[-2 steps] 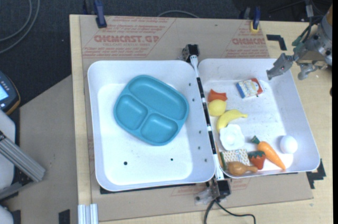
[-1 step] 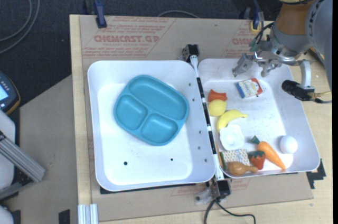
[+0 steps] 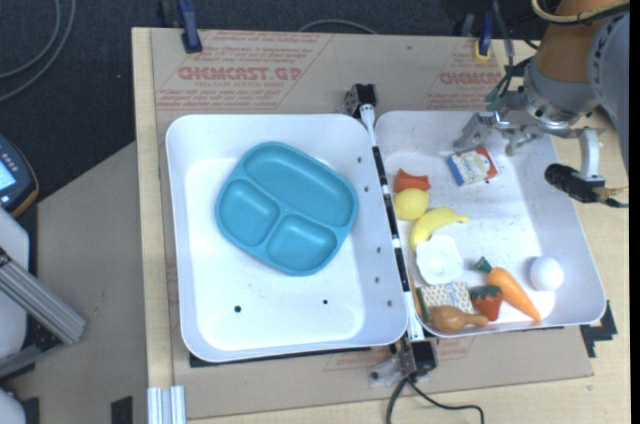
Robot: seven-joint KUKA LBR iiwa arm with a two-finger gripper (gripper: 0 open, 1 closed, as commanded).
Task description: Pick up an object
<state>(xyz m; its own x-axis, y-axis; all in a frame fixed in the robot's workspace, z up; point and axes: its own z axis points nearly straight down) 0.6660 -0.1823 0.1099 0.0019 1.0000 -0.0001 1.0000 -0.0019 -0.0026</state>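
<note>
Approach step of the pick, judging by the pose: gripper (image 3: 497,130) poised over the right bin (image 3: 572,242), jaws spread and holding nothing. Small blue-and-red packet (image 3: 472,166) on the bin floor just below the fingertips, not between them. Next: lowering over the packet, then closing.

Arm (image 3: 585,32): grey metal body w/ a glossy orange band above the wrist, rounded like a dome, at the far right corner of the right bin (image 3: 560,242). A thin pale cable loops over the orange part. Below the band, a grey cylindrical wrist w/ a lighter ring. Gripper (image 3: 497,134): silver-grey metal, thin angled linkage bars. A black stub sticks out by the bin's right rim.
</note>
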